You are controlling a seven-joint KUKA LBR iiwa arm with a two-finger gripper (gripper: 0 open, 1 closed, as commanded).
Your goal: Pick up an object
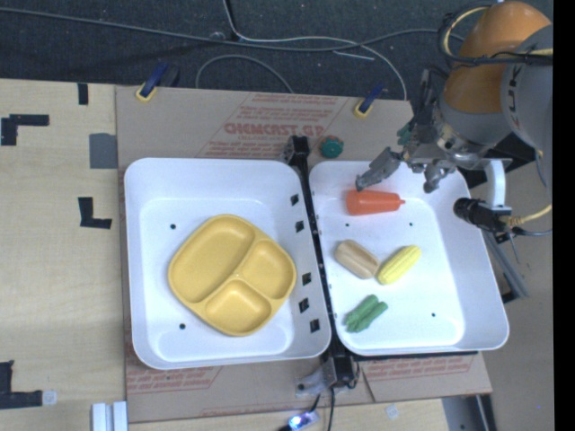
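Note:
The right bin point(449, 285) holds an orange carrot point(373, 203) near its far edge, a tan bread roll point(357, 259), a yellow corn cob point(399, 264) and a green pea pod point(366, 313). My gripper point(399, 183) hangs over the far edge of that bin, just behind the carrot. It is open: one fingertip points down at the carrot's left end, the other stands off to the right. Nothing sits between the fingers.
A yellow divided plate point(232, 274) lies in the left bin point(148, 241). A small teal object point(332, 146) rests on the cardboard behind the bins. Black clips run along the divider between the bins, and cables cross the dark floor at the back.

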